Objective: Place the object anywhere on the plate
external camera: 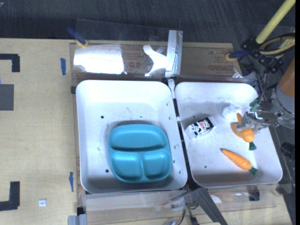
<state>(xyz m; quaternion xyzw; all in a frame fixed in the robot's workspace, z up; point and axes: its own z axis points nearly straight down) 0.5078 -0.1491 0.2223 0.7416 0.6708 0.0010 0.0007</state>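
Orange plastic toy carrot (pixel 245 134), short and stubby with a small dark green tip, sits near the right wall of the right white bin (pixel 206 170), directly under the robot's hand (pixel 253 118). The hand reaches in from the right edge of the view and hangs over the carrot's upper end. It is too small and cluttered with metal parts to tell whether it is open, closed, or gripping the carrot.

A second orange toy carrot (pixel 237 159), longer and slimmer, lies just below and to the left in the same bin. Its long axis runs diagonally, pointed end to the upper left and green tip to the lower right. A small white and black carton (pixel 201 127) rests near the bin's left side, and a small white lump (pixel 230 111) lies just left of the hand.

The blue plastic plate (pixel 139 151), with three compartments, lies in the left white bin (pixel 91 125). It is well apart from the hand, across the divider between the two bins, to the left and slightly lower in the view.

Judging from this, the coming move turns on carrying the object leftward across both bins, over their shared rim, to the plate. Both bins rest on a pale wooden counter (pixel 33 125).
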